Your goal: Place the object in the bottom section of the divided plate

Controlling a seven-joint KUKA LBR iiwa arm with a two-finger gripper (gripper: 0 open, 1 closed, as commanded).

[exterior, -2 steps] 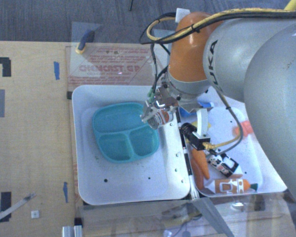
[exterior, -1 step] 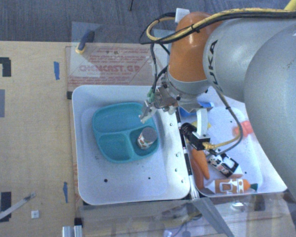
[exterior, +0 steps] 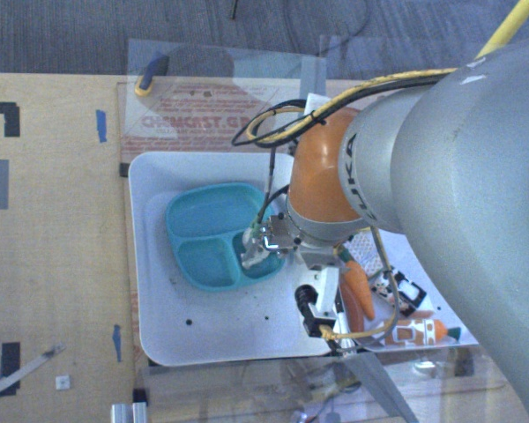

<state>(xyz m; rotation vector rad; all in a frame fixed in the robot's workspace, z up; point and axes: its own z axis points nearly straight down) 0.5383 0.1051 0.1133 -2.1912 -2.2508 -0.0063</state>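
Observation:
A teal divided plate [exterior: 207, 227] lies in the left white bin [exterior: 150, 263], with one large section toward the top and smaller sections toward the bottom. My gripper [exterior: 257, 247] hangs over the plate's lower right section, close to its rim. The big grey arm with its orange band [exterior: 322, 183] covers much of what lies behind it. Whatever sits between the gripper's tips is too small and blurred to make out. An orange carrot-like object [exterior: 360, 293] lies to the right of the gripper, past the wrist.
A small orange and white item [exterior: 419, 331] and dark bits [exterior: 406, 289] lie near the carrot in the right bin. Cables [exterior: 273, 126] loop above the wrist. Clear sheeting [exterior: 229, 69] covers the bench at the back. Bare wood bench [exterior: 53, 236] stretches left.

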